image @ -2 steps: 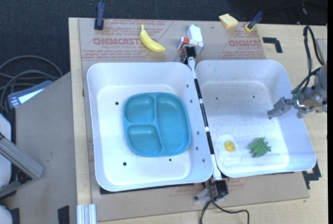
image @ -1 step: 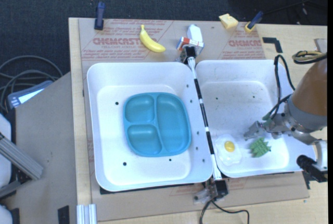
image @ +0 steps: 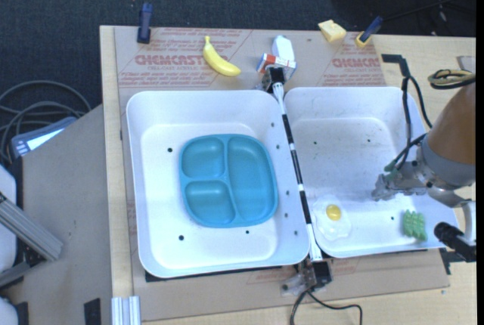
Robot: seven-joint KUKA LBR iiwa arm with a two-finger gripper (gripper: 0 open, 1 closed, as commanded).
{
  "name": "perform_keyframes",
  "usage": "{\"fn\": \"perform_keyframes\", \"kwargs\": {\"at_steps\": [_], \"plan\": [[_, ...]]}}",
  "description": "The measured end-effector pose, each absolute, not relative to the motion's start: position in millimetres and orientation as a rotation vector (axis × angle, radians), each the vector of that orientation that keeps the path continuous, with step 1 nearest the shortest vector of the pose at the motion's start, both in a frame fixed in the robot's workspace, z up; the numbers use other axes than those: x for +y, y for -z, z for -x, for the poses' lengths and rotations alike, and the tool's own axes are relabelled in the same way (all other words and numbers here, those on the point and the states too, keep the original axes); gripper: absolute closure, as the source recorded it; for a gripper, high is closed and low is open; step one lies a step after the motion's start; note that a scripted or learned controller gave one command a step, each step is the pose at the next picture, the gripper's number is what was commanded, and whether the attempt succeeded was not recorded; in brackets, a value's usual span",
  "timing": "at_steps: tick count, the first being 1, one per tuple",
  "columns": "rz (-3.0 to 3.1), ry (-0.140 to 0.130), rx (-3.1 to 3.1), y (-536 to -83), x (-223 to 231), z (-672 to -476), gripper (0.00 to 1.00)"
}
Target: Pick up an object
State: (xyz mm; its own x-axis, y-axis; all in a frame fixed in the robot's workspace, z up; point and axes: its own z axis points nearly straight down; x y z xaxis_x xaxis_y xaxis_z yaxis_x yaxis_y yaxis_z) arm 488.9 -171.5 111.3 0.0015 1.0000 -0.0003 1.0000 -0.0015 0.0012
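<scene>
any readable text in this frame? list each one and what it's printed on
"CHEMCAST", red print on the cardboard sheet behind the left bin; the smaller red lines around it are too blurred to read.
Red print on the cardboard behind the right bin, near the yellow block: same style, partly covered, too blurred to read for certain.
Small red and white carton beside the banana: label too small to read.

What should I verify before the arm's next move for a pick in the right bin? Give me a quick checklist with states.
1. Targets in right bin: fried egg toy and green toy near the front wall: ok.
2. Gripper over the right bin: ok.
3. Gripper lined up above a target: not ok, it sits behind both.
4. Anything held: cannot tell.
5. Blue divided plate lies in the left bin, away from the gripper: ok.
</scene>
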Motion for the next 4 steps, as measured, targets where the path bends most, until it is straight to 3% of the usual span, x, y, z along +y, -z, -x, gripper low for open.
{"fn": "perform_keyframes", "kwargs": {"at_steps": [1,2,3,4], "plan": [[-2.219,-0.001,2.219,-220.8,-189.5,-492.0,1.00],[-2.220,0.000,2.221,-219.8,-189.0,-491.4,0.00],[-2.221,-0.001,2.224,-172.4,-138.7,-539.4,0.00],[-2.219,-0.002,2.221,-185.0,-86.1,-559.1,0.00]]}}
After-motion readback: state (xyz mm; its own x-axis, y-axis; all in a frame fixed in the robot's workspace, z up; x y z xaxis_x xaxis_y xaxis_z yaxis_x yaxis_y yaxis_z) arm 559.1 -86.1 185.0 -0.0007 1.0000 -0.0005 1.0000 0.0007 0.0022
